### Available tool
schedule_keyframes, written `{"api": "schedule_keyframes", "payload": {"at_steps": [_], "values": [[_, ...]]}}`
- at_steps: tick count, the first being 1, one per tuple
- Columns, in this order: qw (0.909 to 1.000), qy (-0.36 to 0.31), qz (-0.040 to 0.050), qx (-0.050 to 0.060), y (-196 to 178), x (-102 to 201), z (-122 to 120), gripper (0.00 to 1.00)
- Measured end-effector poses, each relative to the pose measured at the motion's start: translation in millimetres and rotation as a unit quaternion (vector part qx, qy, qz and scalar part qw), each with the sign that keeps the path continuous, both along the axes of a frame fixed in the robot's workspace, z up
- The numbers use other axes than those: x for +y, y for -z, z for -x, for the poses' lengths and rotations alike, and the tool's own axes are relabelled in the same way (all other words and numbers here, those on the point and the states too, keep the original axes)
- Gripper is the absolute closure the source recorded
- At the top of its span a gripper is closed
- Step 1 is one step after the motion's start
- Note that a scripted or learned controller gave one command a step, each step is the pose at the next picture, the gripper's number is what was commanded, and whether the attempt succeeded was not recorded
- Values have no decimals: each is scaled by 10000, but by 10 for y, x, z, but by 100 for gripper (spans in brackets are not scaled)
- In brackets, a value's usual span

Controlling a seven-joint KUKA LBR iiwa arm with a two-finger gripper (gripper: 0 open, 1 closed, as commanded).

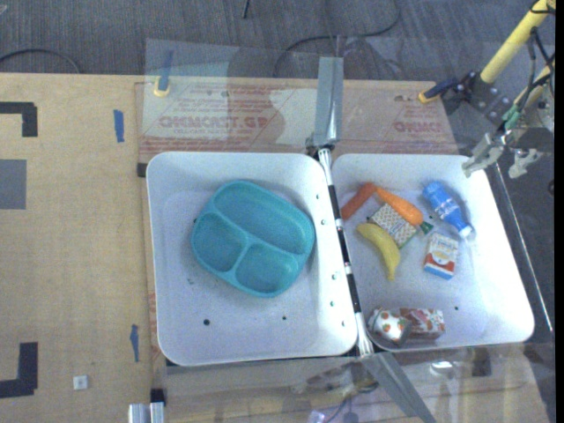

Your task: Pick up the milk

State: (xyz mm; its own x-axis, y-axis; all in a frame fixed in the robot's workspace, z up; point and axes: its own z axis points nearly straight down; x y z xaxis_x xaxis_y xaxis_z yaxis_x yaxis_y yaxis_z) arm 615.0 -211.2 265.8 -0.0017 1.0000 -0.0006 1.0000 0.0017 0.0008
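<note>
The milk (441, 256) is a small white and red carton lying in the right half of the right bin (515, 311). Just above it lies a blue bottle (445, 207). My gripper (502, 155) hovers over the bin's upper right corner, up and to the right of the milk and well apart from it. Its two light fingers stand spread apart, open, with nothing between them.
Around the milk in the right bin lie two carrots (384, 201), a banana (382, 247), a patterned packet (395, 226) and a red and white pack (407, 323) at the front edge. The left bin (167, 315) holds a teal divided plate (254, 237).
</note>
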Motion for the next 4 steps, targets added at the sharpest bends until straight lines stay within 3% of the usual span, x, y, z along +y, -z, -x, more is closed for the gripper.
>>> {"api": "schedule_keyframes", "payload": {"at_steps": [1,2,3,4], "values": [[9999,135,9,-9,-1487,-124,308,0],[9989,464,2,0,-747,67,911,0],[9987,-513,10,-11,-1702,-73,1338,0],[9986,-521,28,-33,-1814,-75,1325,100]]}}
